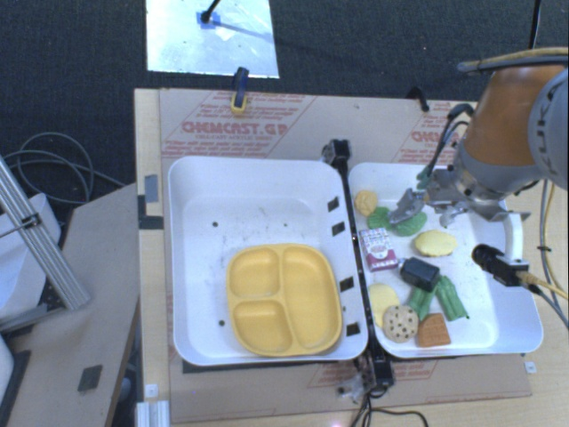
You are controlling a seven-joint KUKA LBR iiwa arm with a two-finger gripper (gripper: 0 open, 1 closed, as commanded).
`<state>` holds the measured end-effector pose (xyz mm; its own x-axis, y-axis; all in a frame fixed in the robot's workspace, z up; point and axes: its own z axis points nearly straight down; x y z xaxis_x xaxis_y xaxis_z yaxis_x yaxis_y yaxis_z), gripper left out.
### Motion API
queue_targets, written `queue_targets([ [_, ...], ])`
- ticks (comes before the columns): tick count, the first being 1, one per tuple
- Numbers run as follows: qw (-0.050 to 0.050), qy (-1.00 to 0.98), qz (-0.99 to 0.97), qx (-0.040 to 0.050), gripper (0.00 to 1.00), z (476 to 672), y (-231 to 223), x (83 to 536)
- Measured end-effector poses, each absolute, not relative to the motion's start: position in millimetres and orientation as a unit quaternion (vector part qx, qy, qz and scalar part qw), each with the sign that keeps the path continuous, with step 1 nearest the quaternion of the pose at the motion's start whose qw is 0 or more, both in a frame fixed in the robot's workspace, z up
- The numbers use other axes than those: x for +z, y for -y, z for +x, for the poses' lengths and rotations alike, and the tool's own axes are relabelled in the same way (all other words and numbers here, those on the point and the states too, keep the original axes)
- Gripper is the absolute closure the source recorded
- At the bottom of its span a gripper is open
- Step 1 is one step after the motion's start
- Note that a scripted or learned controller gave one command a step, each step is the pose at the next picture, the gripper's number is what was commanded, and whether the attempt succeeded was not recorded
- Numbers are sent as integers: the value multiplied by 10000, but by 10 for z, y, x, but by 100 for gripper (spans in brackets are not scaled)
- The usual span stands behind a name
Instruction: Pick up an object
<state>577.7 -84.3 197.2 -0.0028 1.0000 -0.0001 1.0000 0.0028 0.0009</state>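
My gripper hangs low over the back of the right bin, just above a green leafy toy. Beside it lie a small yellow round piece and a pale yellow oval piece. Toward the front are a red and white packet, a black block, green sticks, a yellow disc, a chocolate-chip cookie and a brown toast-like piece. Nothing is visibly held.
The left bin holds a yellow divided plate toward its front. A black clip sits at the back of the wall shared by the bins. The grey and orange arm covers the right bin's back right corner.
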Motion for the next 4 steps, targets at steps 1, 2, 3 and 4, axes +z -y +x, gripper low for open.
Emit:
queue_targets([
  [1,75,-7089,7053,53,0,5797,948,3334],
  [2,32,-7104,7038,20,100,5789,938,3358],
  [3,20,-7124,7018,36,100,6403,-140,3470],
  [4,89,-7069,7072,69,100,6516,290,5158],
])
